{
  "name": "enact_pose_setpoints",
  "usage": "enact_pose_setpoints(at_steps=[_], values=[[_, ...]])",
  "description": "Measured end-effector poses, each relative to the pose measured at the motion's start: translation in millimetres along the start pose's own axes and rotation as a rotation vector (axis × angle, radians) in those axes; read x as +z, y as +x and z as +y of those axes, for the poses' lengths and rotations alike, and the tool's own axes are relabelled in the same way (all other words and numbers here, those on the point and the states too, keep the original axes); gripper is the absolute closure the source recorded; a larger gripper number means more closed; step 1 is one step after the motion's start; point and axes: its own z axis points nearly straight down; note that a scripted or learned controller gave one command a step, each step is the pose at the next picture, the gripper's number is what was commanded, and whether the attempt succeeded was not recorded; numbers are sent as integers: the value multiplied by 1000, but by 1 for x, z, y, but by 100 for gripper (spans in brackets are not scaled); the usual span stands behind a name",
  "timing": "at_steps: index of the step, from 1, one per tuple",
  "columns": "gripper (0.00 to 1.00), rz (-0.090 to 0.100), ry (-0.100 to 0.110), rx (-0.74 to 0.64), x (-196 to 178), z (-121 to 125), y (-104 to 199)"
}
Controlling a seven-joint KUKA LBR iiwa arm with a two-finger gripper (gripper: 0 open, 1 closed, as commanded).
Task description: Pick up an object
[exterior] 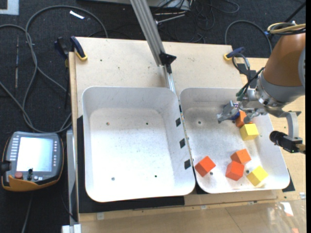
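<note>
**Gripper low in the right bin, nothing lifted yet**

Pale bench board, dark floor with cables around it. From the overhead camera: the gripper [232, 111] sits low in the right bin [204, 101], just beside an orange block [240, 119] and a yellow block [249, 131]. Whether it grips anything I cannot tell. Four more blocks lie near the front wall; the lift looks undone. No readable writing

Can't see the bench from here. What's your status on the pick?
Gripper low in right bin, nothing seen held. Orange block right beside it, yellow block touching that. Four more blocks near front.
</note>
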Motion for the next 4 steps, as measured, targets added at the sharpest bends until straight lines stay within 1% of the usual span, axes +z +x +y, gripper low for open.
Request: enact_pose_setpoints(at_steps=[1, 2, 3, 4], values=[[0, -5, -1, 6, 3, -5, -66], [0, -2, -1, -4, 82, 80, -90], [0, 1, 2, -5, 123, 96, -60], [100, -3, -2, -4, 110, 96, -62]])
